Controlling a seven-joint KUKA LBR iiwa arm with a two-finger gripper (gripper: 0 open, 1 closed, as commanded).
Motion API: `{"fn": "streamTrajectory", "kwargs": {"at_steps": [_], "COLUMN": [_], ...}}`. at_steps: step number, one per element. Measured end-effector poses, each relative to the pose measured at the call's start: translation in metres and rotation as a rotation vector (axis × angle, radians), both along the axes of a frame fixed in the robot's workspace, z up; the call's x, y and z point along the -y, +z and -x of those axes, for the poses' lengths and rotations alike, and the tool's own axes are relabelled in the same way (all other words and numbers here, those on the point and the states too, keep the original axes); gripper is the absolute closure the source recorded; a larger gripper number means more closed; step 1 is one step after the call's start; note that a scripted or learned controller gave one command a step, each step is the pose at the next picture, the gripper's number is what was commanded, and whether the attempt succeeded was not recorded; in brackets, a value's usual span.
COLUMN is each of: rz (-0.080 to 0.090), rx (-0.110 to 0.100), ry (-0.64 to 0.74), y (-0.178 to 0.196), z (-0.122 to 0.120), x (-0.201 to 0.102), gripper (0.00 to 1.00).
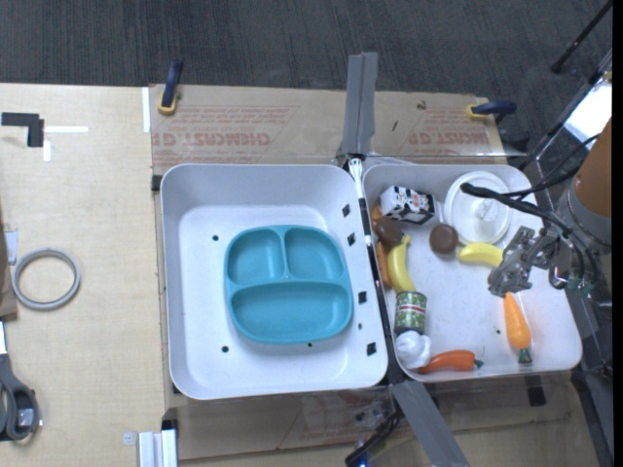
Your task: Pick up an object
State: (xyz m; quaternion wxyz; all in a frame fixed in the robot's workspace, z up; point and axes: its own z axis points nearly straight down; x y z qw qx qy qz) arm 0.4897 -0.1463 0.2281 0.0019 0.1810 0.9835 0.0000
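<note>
Plastic dominates the bench: two shallow white bins sit side by side, the left bin [185,290] bearing a glossy teal divided plate [289,284] with three compartments. The right bin [555,358] holds smooth toy food: a yellow banana [399,264] near its left wall, a second small banana [480,253], a brown rounded piece [444,239], a green-labelled can [411,311], a red pepper [450,361] and an orange carrot [517,323] lying lengthwise by the right side. A white round dish [482,212] rests at the back. The gripper [510,270] hangs just above the carrot's upper end, metal fingers slightly parted, nothing between them; the arm enters from the right.
</note>
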Motion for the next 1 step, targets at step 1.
{"fn": "streamTrajectory", "kwargs": {"at_steps": [1], "rz": [-0.001], "rx": [-0.003], "ry": [0.009], "y": [-0.0368], "z": [-0.0134], "x": [-0.0759], "gripper": [1.00]}}
